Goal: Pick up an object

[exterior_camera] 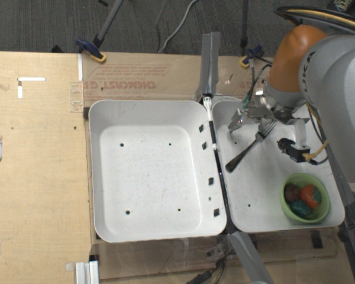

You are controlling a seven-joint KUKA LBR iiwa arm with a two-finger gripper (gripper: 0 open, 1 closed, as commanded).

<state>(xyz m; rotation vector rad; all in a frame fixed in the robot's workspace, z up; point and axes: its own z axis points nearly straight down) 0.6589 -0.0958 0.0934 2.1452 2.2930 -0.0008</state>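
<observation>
Here the gripper (248, 118) sits low in the right bin (254, 212), half-masked by the wrist; I cannot tell its state. A black-handled fork (248, 147) lies just beside it. Cardboard (127, 81) lettering reads mirrored, roughly "CHEMCAST".

A dark grey carpeted floor (59, 10) runs across the top of the view, beyond the far edge of the bench. Over it trail a pale cable (192, 7) and slanting metal stand legs (112, 13). The bench top (29, 176) is light plywood, marked with a strip of white tape (31, 79) near its left side. A flattened brown cardboard sheet (136, 81) with faded red print lies at the back, pinned by blue and yellow clamps (92, 49) at its far corners. A grey metal post (210, 61) rises at the back, behind the middle. The light is even and soft, with faint shadows.
</observation>
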